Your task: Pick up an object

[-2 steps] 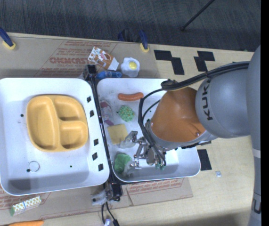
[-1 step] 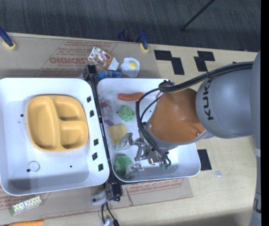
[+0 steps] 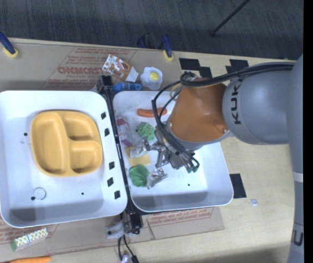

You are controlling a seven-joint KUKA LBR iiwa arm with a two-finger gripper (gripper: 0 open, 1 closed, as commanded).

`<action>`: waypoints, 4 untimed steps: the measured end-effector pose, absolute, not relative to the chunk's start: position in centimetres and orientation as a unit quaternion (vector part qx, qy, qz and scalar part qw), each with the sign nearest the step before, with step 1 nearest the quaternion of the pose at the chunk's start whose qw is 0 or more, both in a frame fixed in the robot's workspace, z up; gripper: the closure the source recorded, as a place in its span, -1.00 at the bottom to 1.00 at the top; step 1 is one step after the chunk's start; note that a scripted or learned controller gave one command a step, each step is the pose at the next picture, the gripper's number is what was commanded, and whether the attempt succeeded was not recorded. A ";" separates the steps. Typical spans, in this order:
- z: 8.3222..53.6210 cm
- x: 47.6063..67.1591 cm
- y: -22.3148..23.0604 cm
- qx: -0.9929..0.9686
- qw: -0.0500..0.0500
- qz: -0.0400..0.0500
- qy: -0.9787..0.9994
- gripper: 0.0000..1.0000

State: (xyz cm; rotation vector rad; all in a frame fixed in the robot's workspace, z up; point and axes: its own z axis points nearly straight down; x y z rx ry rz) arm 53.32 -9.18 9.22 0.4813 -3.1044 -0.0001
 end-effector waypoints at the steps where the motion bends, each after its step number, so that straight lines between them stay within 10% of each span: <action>1: 9.2 52.7 -9.2 0.155 0.001 0.000 -0.988 -1.00; 2: 9.2 61.1 -10.9 0.106 -0.001 0.000 -0.994 -1.00; 3: 9.2 59.3 -9.6 0.025 0.001 0.000 -1.000 -1.00; 4: 10.3 59.4 -9.6 0.026 0.000 0.001 -1.000 1.00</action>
